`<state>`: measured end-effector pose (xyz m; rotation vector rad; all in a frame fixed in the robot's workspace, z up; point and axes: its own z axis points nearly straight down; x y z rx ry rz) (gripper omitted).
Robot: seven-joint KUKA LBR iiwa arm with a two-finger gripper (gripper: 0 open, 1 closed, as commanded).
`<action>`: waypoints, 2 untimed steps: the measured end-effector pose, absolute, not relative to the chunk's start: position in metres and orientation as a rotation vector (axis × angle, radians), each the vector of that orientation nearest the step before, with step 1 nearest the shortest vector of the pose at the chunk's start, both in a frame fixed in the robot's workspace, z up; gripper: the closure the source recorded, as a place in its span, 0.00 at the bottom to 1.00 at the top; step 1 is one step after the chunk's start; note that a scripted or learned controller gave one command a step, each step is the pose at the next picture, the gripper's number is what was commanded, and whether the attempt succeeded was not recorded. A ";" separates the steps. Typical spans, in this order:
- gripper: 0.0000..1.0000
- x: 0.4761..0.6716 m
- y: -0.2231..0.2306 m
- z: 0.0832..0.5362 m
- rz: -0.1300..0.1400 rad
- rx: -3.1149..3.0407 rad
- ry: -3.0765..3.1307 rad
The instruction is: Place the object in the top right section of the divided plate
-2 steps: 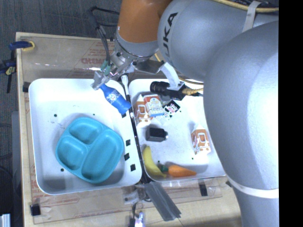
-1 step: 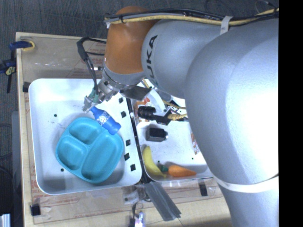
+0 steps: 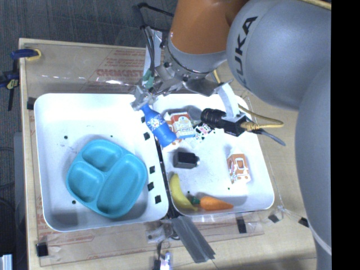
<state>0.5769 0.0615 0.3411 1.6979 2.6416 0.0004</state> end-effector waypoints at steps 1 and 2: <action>1.00 0.513 0.086 0.236 -0.006 1.715 2.636; 1.00 0.519 0.029 0.190 -0.004 1.636 2.685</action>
